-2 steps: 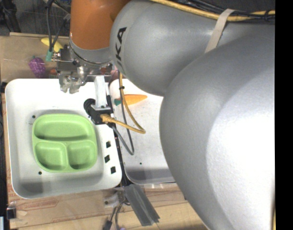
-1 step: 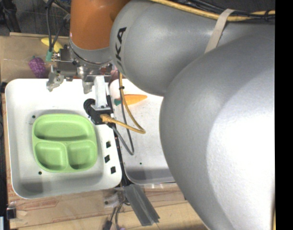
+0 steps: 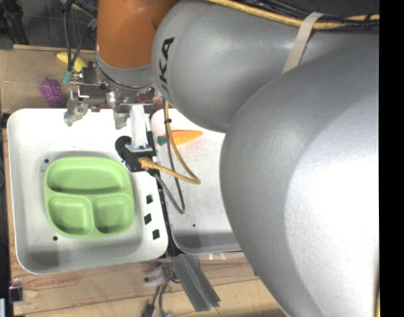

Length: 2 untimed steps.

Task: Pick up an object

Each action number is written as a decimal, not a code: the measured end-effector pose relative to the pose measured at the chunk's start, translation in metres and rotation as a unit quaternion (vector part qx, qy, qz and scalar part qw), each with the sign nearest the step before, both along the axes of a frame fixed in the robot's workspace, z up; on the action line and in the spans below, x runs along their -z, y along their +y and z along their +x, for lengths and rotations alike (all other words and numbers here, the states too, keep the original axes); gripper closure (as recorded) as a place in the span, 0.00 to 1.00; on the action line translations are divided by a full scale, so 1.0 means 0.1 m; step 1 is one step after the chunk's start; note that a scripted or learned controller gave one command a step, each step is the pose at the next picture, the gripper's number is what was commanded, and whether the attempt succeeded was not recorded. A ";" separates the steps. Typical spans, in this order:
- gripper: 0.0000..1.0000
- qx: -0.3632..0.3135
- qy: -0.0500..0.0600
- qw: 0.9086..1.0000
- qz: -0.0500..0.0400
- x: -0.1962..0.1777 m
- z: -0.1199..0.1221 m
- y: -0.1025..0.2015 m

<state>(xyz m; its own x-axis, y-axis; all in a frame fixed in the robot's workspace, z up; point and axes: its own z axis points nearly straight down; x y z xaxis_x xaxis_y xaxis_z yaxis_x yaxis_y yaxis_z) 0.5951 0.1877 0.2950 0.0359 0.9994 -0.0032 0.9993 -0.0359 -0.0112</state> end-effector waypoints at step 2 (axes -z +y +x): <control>0.00 0.000 0.000 1.000 0.000 0.00 0.00 0.00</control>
